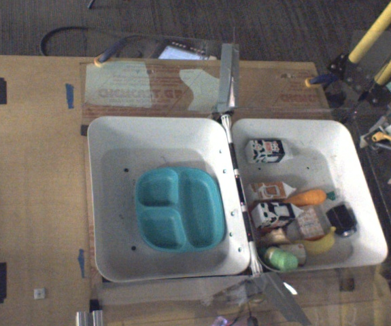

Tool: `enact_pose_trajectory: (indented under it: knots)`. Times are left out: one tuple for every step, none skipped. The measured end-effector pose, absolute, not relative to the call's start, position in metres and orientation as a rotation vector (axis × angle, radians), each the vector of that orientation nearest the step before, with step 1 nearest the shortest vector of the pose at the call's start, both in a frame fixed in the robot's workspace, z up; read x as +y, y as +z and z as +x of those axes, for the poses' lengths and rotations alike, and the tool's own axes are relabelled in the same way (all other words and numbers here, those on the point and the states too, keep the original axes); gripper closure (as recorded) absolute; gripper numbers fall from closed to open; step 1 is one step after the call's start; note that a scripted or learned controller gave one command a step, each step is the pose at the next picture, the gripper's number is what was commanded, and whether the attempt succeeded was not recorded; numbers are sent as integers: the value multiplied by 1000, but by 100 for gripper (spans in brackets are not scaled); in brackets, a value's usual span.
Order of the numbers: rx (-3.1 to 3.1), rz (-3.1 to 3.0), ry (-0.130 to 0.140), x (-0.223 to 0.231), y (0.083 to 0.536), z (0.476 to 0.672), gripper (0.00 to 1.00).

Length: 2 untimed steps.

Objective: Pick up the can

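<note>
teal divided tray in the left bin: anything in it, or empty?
Empty. The teal tray lies flat in the left bin, and all three compartments show bare teal bottoms.

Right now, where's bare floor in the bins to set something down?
Right bin: open floor right of the upper milk carton, above the carrot. Its lower half is crowded. Left bin: margins around the teal divided tray, widest above it.

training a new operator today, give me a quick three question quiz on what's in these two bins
1. True or false: the teal divided tray lies in the right bin.
2. Which lies nearest the right bin's far wall?
A. carrot
B. cow-print carton
C. banana
3. Fill in: the green item lies at the right bin's ____ edge, beside the divider.

Key: 1 false, it lies in the left bin; 2 B; 3 near.
</note>
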<state>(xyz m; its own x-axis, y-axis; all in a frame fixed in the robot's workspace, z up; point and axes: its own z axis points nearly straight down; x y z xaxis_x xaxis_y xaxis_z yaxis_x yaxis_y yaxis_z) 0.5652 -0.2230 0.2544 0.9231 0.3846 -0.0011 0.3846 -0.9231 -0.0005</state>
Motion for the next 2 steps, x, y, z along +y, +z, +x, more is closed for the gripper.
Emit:
enact_pose_trajectory:
  knots:
    - [-320, -3126, 1, -223, 299, 568, 0]
    - [-328, -3121, 6, -213, 163, 599, 0]
